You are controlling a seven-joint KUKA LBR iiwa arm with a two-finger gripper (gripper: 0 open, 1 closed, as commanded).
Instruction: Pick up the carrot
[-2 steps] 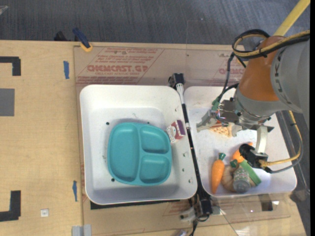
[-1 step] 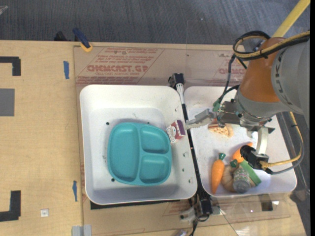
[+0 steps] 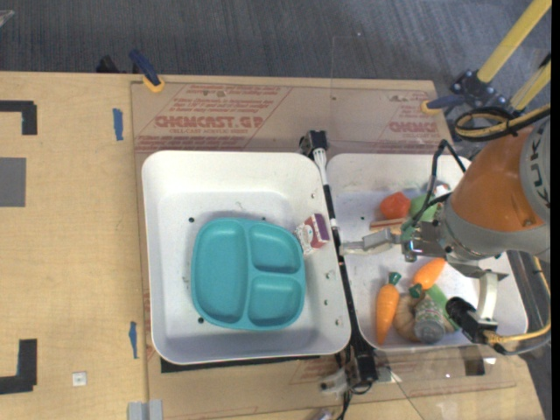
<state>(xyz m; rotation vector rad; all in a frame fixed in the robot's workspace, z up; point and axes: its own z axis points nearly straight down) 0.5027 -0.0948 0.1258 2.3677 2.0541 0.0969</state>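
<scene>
Carrot (image 3: 386,311) lies in the right bin (image 3: 363,201), near its front wall, with the long axis running almost from front to back; the green top points to the back and the thin tip to the front. Just to its right there is a small heap: a brownish round thing (image 3: 406,321), a grey crumpled thing (image 3: 429,320) and a second orange piece (image 3: 429,273) with green on it, so the right side of the carrot is crowded. Its left side has free white floor up to the wall between the two bins. The tool (image 3: 409,246) hangs behind the carrot and a little to the right, near a red-orange vegetable (image 3: 395,205). I cannot tell its state, because the wrist covers it. I judge the next move must go toward the front and slightly left, and close across the narrow width of the carrot. The left bin (image 3: 166,234) holds a teal plate (image 3: 248,272) and is well apart.
</scene>
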